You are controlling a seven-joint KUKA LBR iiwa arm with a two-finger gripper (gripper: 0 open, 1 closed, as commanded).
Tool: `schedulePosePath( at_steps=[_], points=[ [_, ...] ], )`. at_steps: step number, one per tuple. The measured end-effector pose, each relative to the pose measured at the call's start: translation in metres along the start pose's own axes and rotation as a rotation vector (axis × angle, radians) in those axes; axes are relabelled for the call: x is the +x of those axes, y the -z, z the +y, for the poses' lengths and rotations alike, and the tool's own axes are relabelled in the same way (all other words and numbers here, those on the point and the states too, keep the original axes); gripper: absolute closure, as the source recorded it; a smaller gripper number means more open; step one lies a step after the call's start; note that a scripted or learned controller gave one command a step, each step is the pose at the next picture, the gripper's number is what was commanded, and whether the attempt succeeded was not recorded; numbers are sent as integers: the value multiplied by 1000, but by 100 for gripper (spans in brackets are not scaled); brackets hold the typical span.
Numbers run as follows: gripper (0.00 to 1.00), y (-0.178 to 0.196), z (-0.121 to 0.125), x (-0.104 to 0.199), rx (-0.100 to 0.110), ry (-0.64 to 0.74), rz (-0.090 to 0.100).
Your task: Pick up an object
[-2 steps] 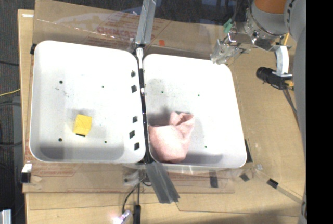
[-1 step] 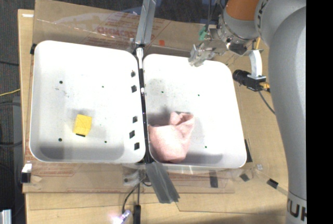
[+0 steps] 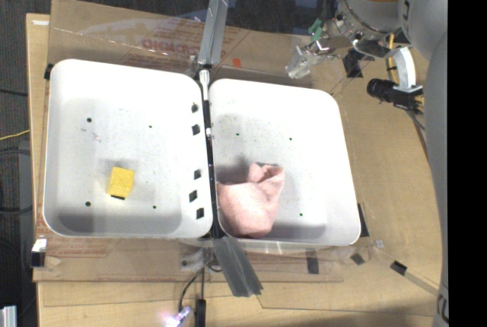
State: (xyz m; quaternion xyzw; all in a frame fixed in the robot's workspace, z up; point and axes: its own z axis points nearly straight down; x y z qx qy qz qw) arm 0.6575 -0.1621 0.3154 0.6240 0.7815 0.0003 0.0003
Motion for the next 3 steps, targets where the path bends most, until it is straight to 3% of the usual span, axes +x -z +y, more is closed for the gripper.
schedulePosePath(
  at_steps=[1, 2, 3],
  points=[
    [100, -63, -11, -45, 3, 47, 1],
    [100, -86, -7, -29, 2, 107, 1],
    [100, -15, -5, -16, 1, -47, -1]
  ],
)
